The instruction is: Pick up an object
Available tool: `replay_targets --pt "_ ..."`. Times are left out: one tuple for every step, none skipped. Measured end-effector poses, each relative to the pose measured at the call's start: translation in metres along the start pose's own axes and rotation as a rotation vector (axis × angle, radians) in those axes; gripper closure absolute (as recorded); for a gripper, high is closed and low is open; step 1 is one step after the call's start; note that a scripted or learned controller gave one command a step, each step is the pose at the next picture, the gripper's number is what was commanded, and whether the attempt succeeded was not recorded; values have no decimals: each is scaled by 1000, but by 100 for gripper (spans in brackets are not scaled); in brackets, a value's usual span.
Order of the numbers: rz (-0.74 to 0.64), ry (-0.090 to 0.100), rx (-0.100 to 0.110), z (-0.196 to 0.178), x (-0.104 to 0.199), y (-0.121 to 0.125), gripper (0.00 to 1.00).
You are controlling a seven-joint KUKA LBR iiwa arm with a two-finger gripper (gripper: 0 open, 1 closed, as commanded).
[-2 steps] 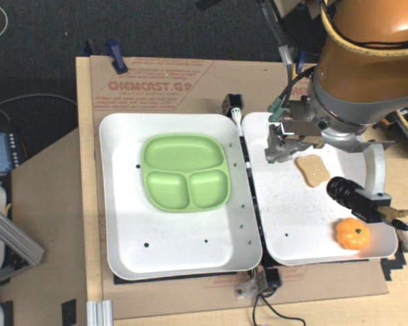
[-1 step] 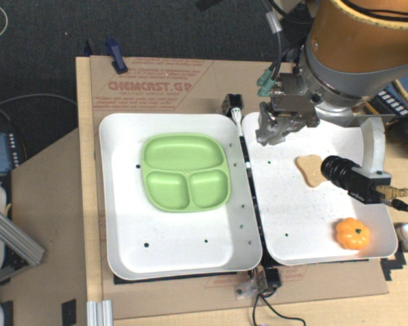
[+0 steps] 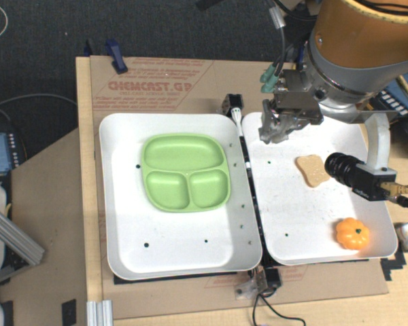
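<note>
My gripper (image 3: 275,129) hangs over the far left part of the right bin (image 3: 285,209), its dark fingers pointing down with nothing visible between them. A tan slice of bread (image 3: 311,170) lies on the bin floor to the right of and nearer than the gripper. An orange toy pumpkin (image 3: 353,233) sits in the bin's near right corner. In the left bin (image 3: 122,236) lies a green divided plate (image 3: 185,172) with three compartments.
A black cylinder on a white bracket (image 3: 357,173) reaches over the right bin's right side, just beside the bread. The bins rest on a cardboard sheet (image 3: 149,83) with a blue clip (image 3: 115,56) at its far edge.
</note>
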State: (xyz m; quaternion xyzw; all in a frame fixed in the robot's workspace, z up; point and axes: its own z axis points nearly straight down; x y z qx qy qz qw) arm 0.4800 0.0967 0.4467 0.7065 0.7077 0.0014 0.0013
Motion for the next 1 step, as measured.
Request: replay_targets --pt "4 0 0 -10 -14 -1 100"
